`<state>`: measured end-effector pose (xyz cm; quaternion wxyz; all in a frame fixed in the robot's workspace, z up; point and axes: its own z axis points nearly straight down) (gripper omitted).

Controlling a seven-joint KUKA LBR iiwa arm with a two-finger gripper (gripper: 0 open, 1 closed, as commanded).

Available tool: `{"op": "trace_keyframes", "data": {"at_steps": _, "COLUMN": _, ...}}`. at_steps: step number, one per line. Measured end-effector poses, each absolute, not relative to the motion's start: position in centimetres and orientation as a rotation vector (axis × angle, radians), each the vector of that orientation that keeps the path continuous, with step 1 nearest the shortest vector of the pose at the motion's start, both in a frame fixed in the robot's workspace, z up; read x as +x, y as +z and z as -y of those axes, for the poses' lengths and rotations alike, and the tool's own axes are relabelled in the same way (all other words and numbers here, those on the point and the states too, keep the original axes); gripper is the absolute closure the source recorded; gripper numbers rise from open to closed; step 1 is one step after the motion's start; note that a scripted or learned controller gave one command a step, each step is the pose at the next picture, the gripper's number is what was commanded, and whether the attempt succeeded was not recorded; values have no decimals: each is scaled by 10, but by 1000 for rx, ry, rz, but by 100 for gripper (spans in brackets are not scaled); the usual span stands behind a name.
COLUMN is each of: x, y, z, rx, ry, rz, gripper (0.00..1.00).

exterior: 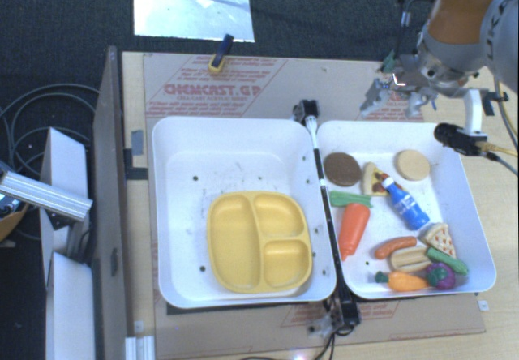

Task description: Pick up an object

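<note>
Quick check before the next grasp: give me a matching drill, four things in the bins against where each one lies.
Things:
1. yellow tray
2. carrot
3. blue bottle
4. brown disc

Places:
A. right bin, far-left corner
B. left bin
C. right bin, middle
D. right bin, along the left wall

Pairs: 1-B, 2-D, 3-C, 4-A

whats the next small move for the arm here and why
Probably swing the gripper forward over the right bin and down toward the carrot. It hangs beyond that bin's far edge, and all the toy food lies inside.
</note>
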<state>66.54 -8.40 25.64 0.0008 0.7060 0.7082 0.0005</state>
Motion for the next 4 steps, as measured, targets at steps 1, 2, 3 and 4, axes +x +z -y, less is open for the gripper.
{"op": "trace_keyframes", "data": {"at_steps": 1, "x": 612, "y": 150, "z": 89, "rx": 2227, "ry": -8, "rz": -2227, "gripper": 0}}
{"op": "trace_keyframes", "data": {"at_steps": 2, "x": 568, "y": 84, "z": 91, "rx": 2223, "ry": 9, "rz": -2217, "gripper": 0}}
{"op": "trace_keyframes", "data": {"at_steps": 3, "x": 528, "y": 89, "z": 85, "rx": 2214, "ry": 14, "rz": -2209, "gripper": 0}}
{"op": "trace_keyframes", "data": {"at_steps": 4, "x": 502, "y": 89, "z": 179, "rx": 2220, "ry": 22, "rz": -2220, "gripper": 0}}
